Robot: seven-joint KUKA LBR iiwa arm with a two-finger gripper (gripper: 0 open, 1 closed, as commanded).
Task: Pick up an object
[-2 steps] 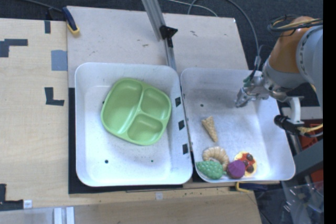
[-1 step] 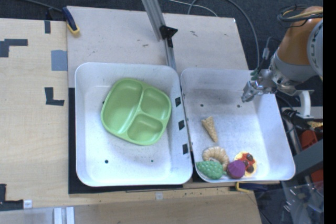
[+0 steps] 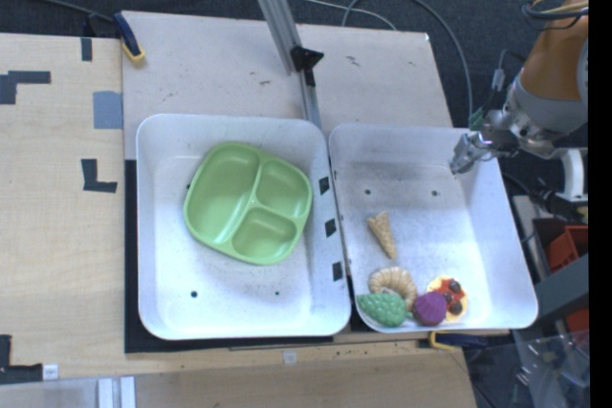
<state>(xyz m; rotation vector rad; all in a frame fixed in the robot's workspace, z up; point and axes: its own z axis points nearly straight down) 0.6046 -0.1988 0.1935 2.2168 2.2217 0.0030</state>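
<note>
Across the surface [image 3: 239, 62] nothing is lifted yet: toys lie in the right bin [image 3: 497, 234], and whether the tool [image 3: 465, 154] is clenched I cannot tell.

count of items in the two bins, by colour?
Green: 2, divided plate in left bin, bumpy toy in right bin
Tan: 2, cone, curled piece
Purple: 1
Orange-yellow: 1
Total: 6
</note>
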